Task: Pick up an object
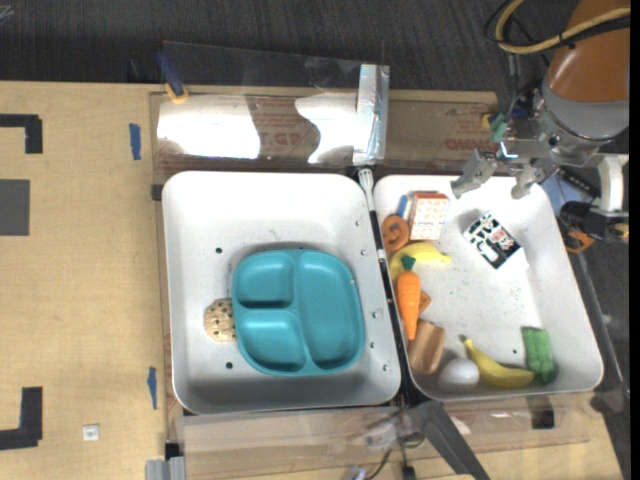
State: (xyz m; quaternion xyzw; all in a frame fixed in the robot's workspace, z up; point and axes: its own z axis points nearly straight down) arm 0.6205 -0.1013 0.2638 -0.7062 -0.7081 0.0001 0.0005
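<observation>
My gripper (497, 180) hangs over the far edge of the right bin (572, 298), its two fingers spread open with nothing between them. Just below it lies a small black-and-white packet (491, 239). Along the bin's left side lie a white and orange box (428, 214), an orange ring-shaped toy (395, 233), a small yellow banana (422, 258), a carrot (409, 301) and a brown cylinder (427, 346). A white egg-like object (461, 372), a larger banana (496, 367) and a green vegetable (539, 352) rest along the near edge.
The left bin (190, 218) holds a teal divided plate (297, 309) and a cookie (219, 319) against the plate's left side. A clear plastic panel (300, 118) stands behind the bins. Cables (525, 13) loop beside the arm at the top right.
</observation>
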